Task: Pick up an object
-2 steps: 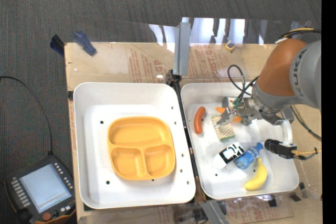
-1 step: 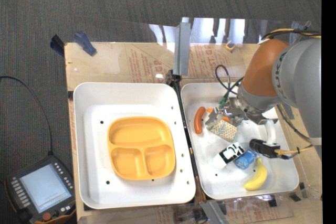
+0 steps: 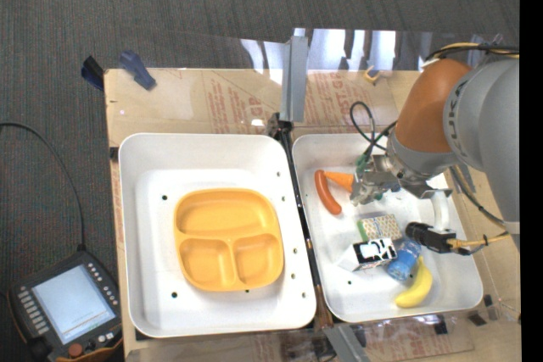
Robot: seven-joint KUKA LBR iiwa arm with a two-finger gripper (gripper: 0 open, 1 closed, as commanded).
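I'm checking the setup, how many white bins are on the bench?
2: the left bin holds a yellow divided tray; the right bin holds the small objects, with the gripper over it.

The arm (image 3: 475,119) runs off the right edge and hides part of the right bin (image 3: 331,301).

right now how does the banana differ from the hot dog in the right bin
The banana is yellow and curved; the hot dog is orange-red and nearly straight. The banana lies at the bin's near right corner, the hot dog by its left wall, further back, beside the gripper. Both are long, slim toy foods.
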